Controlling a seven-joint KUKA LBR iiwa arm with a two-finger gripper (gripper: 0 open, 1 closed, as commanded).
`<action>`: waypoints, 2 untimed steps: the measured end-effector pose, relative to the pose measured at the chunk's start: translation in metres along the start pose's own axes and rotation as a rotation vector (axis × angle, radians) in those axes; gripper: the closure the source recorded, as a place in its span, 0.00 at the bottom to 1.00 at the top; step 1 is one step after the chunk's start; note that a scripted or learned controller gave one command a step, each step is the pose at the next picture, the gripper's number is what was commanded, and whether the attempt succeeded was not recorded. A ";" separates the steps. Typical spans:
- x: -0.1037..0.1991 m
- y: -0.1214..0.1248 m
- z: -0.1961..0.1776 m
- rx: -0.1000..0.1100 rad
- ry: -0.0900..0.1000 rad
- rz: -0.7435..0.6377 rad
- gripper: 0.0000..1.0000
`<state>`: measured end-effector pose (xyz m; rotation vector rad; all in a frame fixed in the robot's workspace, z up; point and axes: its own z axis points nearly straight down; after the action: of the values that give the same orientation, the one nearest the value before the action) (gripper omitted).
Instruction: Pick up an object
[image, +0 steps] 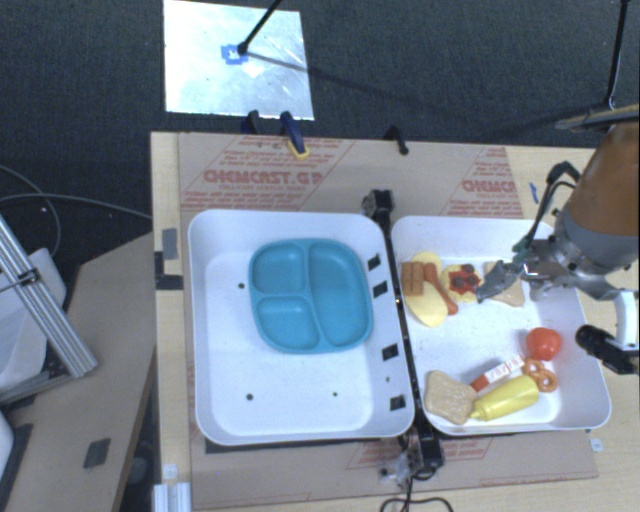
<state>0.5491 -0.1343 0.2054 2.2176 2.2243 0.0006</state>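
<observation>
overhead slanted view of a bench with two shallow white bins side by side on cardboard. the left bin (215, 400) holds a blue divided plate (308, 297), three compartments, lying flat near the bin's middle. the right bin (590, 400) holds a scatter of toy food. near its upper left lie a yellow banana-like piece (428, 300) and an orange sausage-like piece (414, 277) that touch each other, with a small red and dark item (463, 279) just beside them. a pale wedge-shaped piece (508, 290) sits to their right. lower in the bin lie a red tomato-like ball (543, 343), a slice of toast (449, 396), a yellow bottle (507, 398) touching the toast, and a small red and white item (496, 373) just above the bottle.

the grey arm with an orange band (608, 190) reaches in from the right. its gripper (505, 277) hangs over the upper part of the right bin, right at the pale wedge; whether it grips anything or is spread apart cannot be told from this angle. a blue and yellow clamp (293, 135) sits at the cardboard's far edge.
</observation>
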 end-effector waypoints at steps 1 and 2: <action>0.029 0.062 0.123 -0.008 -0.002 -0.004 0.00; 0.118 0.073 0.014 -0.010 0.003 -0.010 0.00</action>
<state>0.6213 -0.0161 0.1913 2.2031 2.2315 0.0147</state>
